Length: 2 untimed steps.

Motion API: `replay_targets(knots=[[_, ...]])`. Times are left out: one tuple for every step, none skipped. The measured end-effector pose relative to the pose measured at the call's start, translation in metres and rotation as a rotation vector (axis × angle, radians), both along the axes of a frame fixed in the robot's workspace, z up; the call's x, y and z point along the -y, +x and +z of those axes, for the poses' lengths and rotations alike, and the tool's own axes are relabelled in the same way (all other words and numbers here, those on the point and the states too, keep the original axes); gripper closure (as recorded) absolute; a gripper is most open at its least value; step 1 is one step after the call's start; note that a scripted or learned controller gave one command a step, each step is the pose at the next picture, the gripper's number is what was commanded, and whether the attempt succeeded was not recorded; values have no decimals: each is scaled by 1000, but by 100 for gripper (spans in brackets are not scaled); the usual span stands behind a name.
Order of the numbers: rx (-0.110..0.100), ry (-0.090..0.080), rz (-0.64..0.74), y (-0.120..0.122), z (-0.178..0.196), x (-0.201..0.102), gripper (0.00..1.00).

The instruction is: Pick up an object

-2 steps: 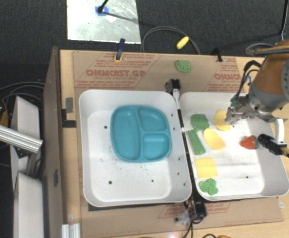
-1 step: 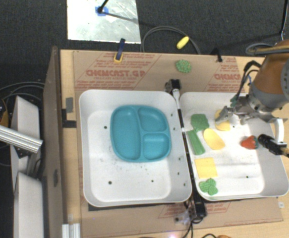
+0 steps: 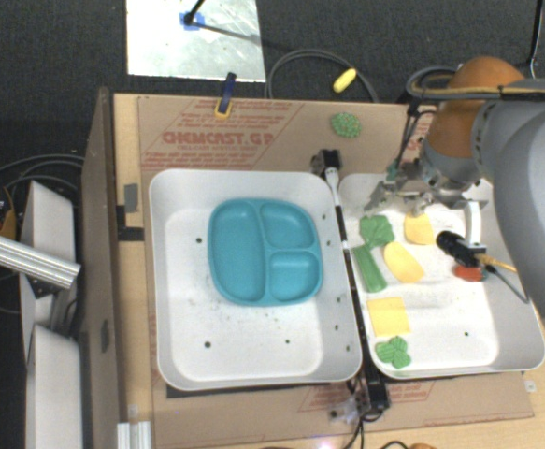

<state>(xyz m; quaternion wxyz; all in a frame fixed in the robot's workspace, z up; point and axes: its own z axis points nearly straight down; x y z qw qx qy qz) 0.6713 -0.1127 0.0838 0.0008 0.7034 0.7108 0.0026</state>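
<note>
In the left bin [image 3: 188,330], a blue divided plate [image 3: 265,251], flat near the middle. In the right bin [image 3: 464,330], crowded toward the left wall: a green leafy piece [image 3: 377,229] toward the far end, a green stick [image 3: 370,269] just nearer along the wall, a yellow oval [image 3: 404,262] touching the stick's right side, a smaller yellow piece [image 3: 419,229] right of the leafy piece, a yellow square block [image 3: 389,316] nearer still, and a green floret [image 3: 394,351] by the near left corner. On the cardboard [image 3: 216,134] beyond the bins, a round green thing [image 3: 346,124].

Reaching in from the right, the grey arm [image 3: 534,157], orange band [image 3: 468,101] uppermost, wrist bent down over the right bin's far end. Gripper [image 3: 408,193] just beyond the leafy piece and the smaller yellow piece, nothing visibly in its grasp. How far open, impossible to tell.
</note>
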Motion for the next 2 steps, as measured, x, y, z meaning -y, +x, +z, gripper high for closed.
replay_targets(knots=[[-4, -3, -9, -47, 1, 1, 0], [11, -7, -9, -38, 140, 25, 0]])
